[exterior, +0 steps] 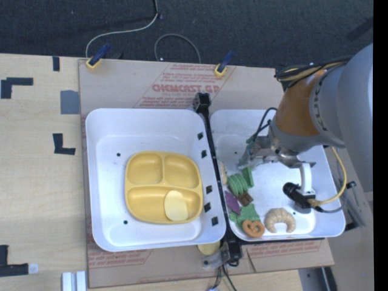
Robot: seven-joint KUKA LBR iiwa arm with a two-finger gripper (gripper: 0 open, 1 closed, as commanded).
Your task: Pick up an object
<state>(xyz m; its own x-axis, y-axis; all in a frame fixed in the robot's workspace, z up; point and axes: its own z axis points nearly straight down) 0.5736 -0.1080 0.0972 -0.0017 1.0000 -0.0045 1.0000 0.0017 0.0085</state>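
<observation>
My gripper (250,155) reaches down into the left part of the right bin (321,226), just above a green ridged toy (241,180). From this angle the arm's wrist covers most of it, and whether it touches the toy is not visible. Toward the bin's front left lie a purple piece (232,200), a green leafy piece (247,212), a brown pretzel (251,227) and a tan croissant (280,220).
The left bin (97,162) holds a yellow divided plate (162,185) with a pale round slice (176,207) in its front section. A black divider (209,162) runs between the bins. A black and white fitting with a yellow cable (301,190) hangs off the arm.
</observation>
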